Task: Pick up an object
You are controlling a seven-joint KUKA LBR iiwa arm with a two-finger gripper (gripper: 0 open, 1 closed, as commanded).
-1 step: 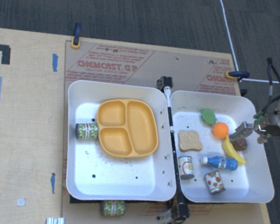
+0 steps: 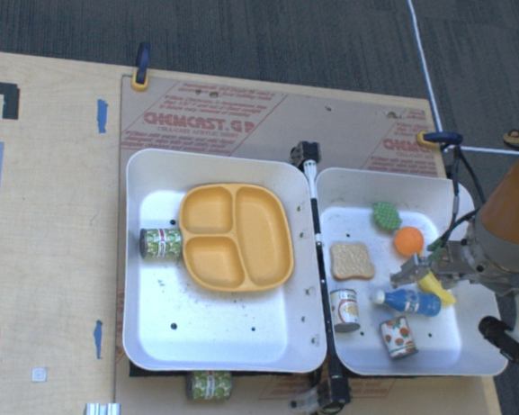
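My pincer (image 2: 414, 272) over a yellow banana (image 2: 439, 289), just above the blue bottle (image 2: 411, 303), finger spread I cannot tell.

A pale wooden bench (image 2: 39, 255), marked with blue tape (image 2: 101, 116) and black corner marks (image 2: 5, 98), is set on dark grey carpet (image 2: 258, 21).

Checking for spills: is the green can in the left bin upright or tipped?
Tipped. The green can lies on its side, touching the yellow plate.
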